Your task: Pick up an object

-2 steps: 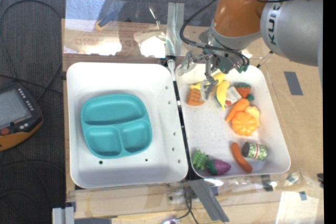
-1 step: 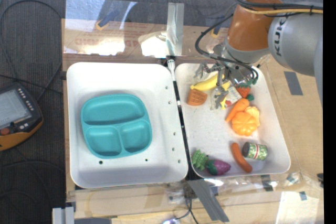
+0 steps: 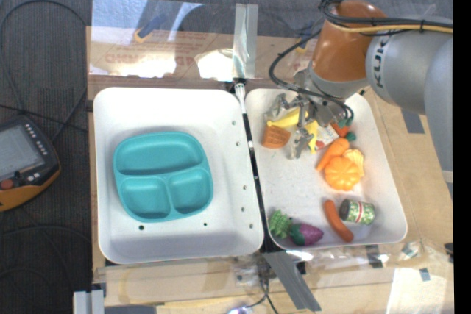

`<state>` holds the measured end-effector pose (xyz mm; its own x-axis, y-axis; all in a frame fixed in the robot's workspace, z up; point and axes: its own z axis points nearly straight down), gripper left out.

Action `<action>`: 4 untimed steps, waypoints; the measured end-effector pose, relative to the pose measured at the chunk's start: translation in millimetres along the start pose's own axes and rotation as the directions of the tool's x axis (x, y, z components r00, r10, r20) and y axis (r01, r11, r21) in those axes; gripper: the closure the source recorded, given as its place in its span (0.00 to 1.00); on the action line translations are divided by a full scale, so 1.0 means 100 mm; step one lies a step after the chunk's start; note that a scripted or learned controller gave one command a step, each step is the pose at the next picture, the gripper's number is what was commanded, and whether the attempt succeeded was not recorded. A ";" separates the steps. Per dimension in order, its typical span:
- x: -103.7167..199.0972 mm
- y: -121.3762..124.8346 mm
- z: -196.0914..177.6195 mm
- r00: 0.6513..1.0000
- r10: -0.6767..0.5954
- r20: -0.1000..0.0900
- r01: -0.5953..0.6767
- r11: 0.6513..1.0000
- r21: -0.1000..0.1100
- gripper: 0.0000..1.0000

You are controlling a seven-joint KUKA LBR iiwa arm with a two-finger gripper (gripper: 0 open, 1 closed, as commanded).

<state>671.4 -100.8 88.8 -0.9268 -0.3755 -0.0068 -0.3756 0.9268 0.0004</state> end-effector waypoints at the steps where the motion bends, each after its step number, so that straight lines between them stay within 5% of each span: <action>1: -0.03 0.00 -0.10 1.000 0.002 0.007 -0.002 1.000 0.003 1.00; 2: -0.19 0.49 -0.93 0.955 0.296 -0.005 -0.296 0.955 0.002 1.00; 3: -0.18 0.49 -0.93 0.955 0.296 -0.005 -0.296 0.955 0.002 0.00; 4: 0.04 -0.01 -0.08 0.943 0.332 -0.008 -0.332 0.943 0.002 0.00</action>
<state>668.5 -103.1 96.5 -0.9989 -0.0466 0.0020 -0.0466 0.9989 0.0003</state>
